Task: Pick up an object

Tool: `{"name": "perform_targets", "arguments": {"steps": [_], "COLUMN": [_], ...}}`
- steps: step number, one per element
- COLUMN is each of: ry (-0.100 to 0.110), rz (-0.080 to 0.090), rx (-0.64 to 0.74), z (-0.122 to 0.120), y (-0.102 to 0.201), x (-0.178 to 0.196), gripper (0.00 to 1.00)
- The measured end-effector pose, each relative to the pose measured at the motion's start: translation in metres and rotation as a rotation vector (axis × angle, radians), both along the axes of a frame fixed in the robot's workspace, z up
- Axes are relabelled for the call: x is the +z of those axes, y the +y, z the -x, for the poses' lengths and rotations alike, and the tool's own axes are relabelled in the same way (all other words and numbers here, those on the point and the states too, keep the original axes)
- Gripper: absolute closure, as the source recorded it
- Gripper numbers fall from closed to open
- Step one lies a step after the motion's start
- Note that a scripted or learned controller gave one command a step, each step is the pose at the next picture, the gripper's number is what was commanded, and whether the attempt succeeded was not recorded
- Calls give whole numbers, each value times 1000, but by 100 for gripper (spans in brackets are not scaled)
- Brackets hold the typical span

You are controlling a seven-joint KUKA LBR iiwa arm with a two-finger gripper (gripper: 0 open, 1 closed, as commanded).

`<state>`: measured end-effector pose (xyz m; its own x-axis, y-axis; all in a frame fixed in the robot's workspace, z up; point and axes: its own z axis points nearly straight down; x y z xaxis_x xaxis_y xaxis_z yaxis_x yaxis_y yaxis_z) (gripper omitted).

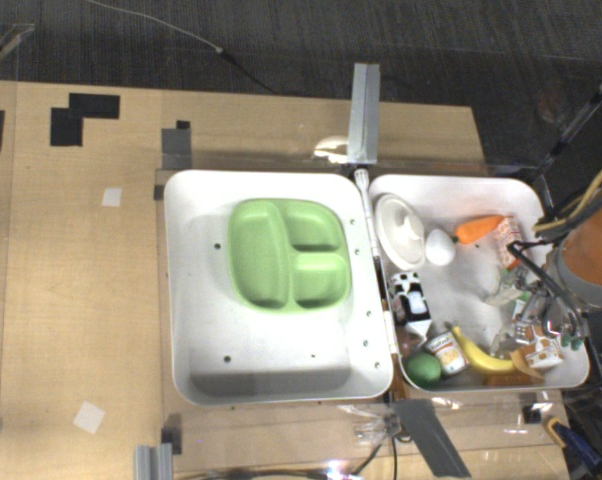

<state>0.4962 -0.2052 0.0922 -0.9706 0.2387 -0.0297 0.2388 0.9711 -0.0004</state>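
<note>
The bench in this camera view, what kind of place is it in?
Probably a robotics lab set up for grasping trials. A wooden bench carries two white bins: the left bin holds a green divided tray, the right bin a banana and other small items.

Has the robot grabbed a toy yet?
Nothing looks picked up yet. The pincer is low in the right bin, among clutter near the banana; I can't tell if it grips anything. The carrot and green ball lie in that bin. The grab and lift remain.
</note>
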Motion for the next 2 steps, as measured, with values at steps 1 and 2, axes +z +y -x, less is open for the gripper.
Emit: {"name": "perform_targets", "arguments": {"steps": [1, 2], "ry": [0, 0], "rz": [1, 1], "rx": [23, 36], "z": [0, 0], "y": [0, 0], "x": [0, 0], "gripper": [0, 0]}}
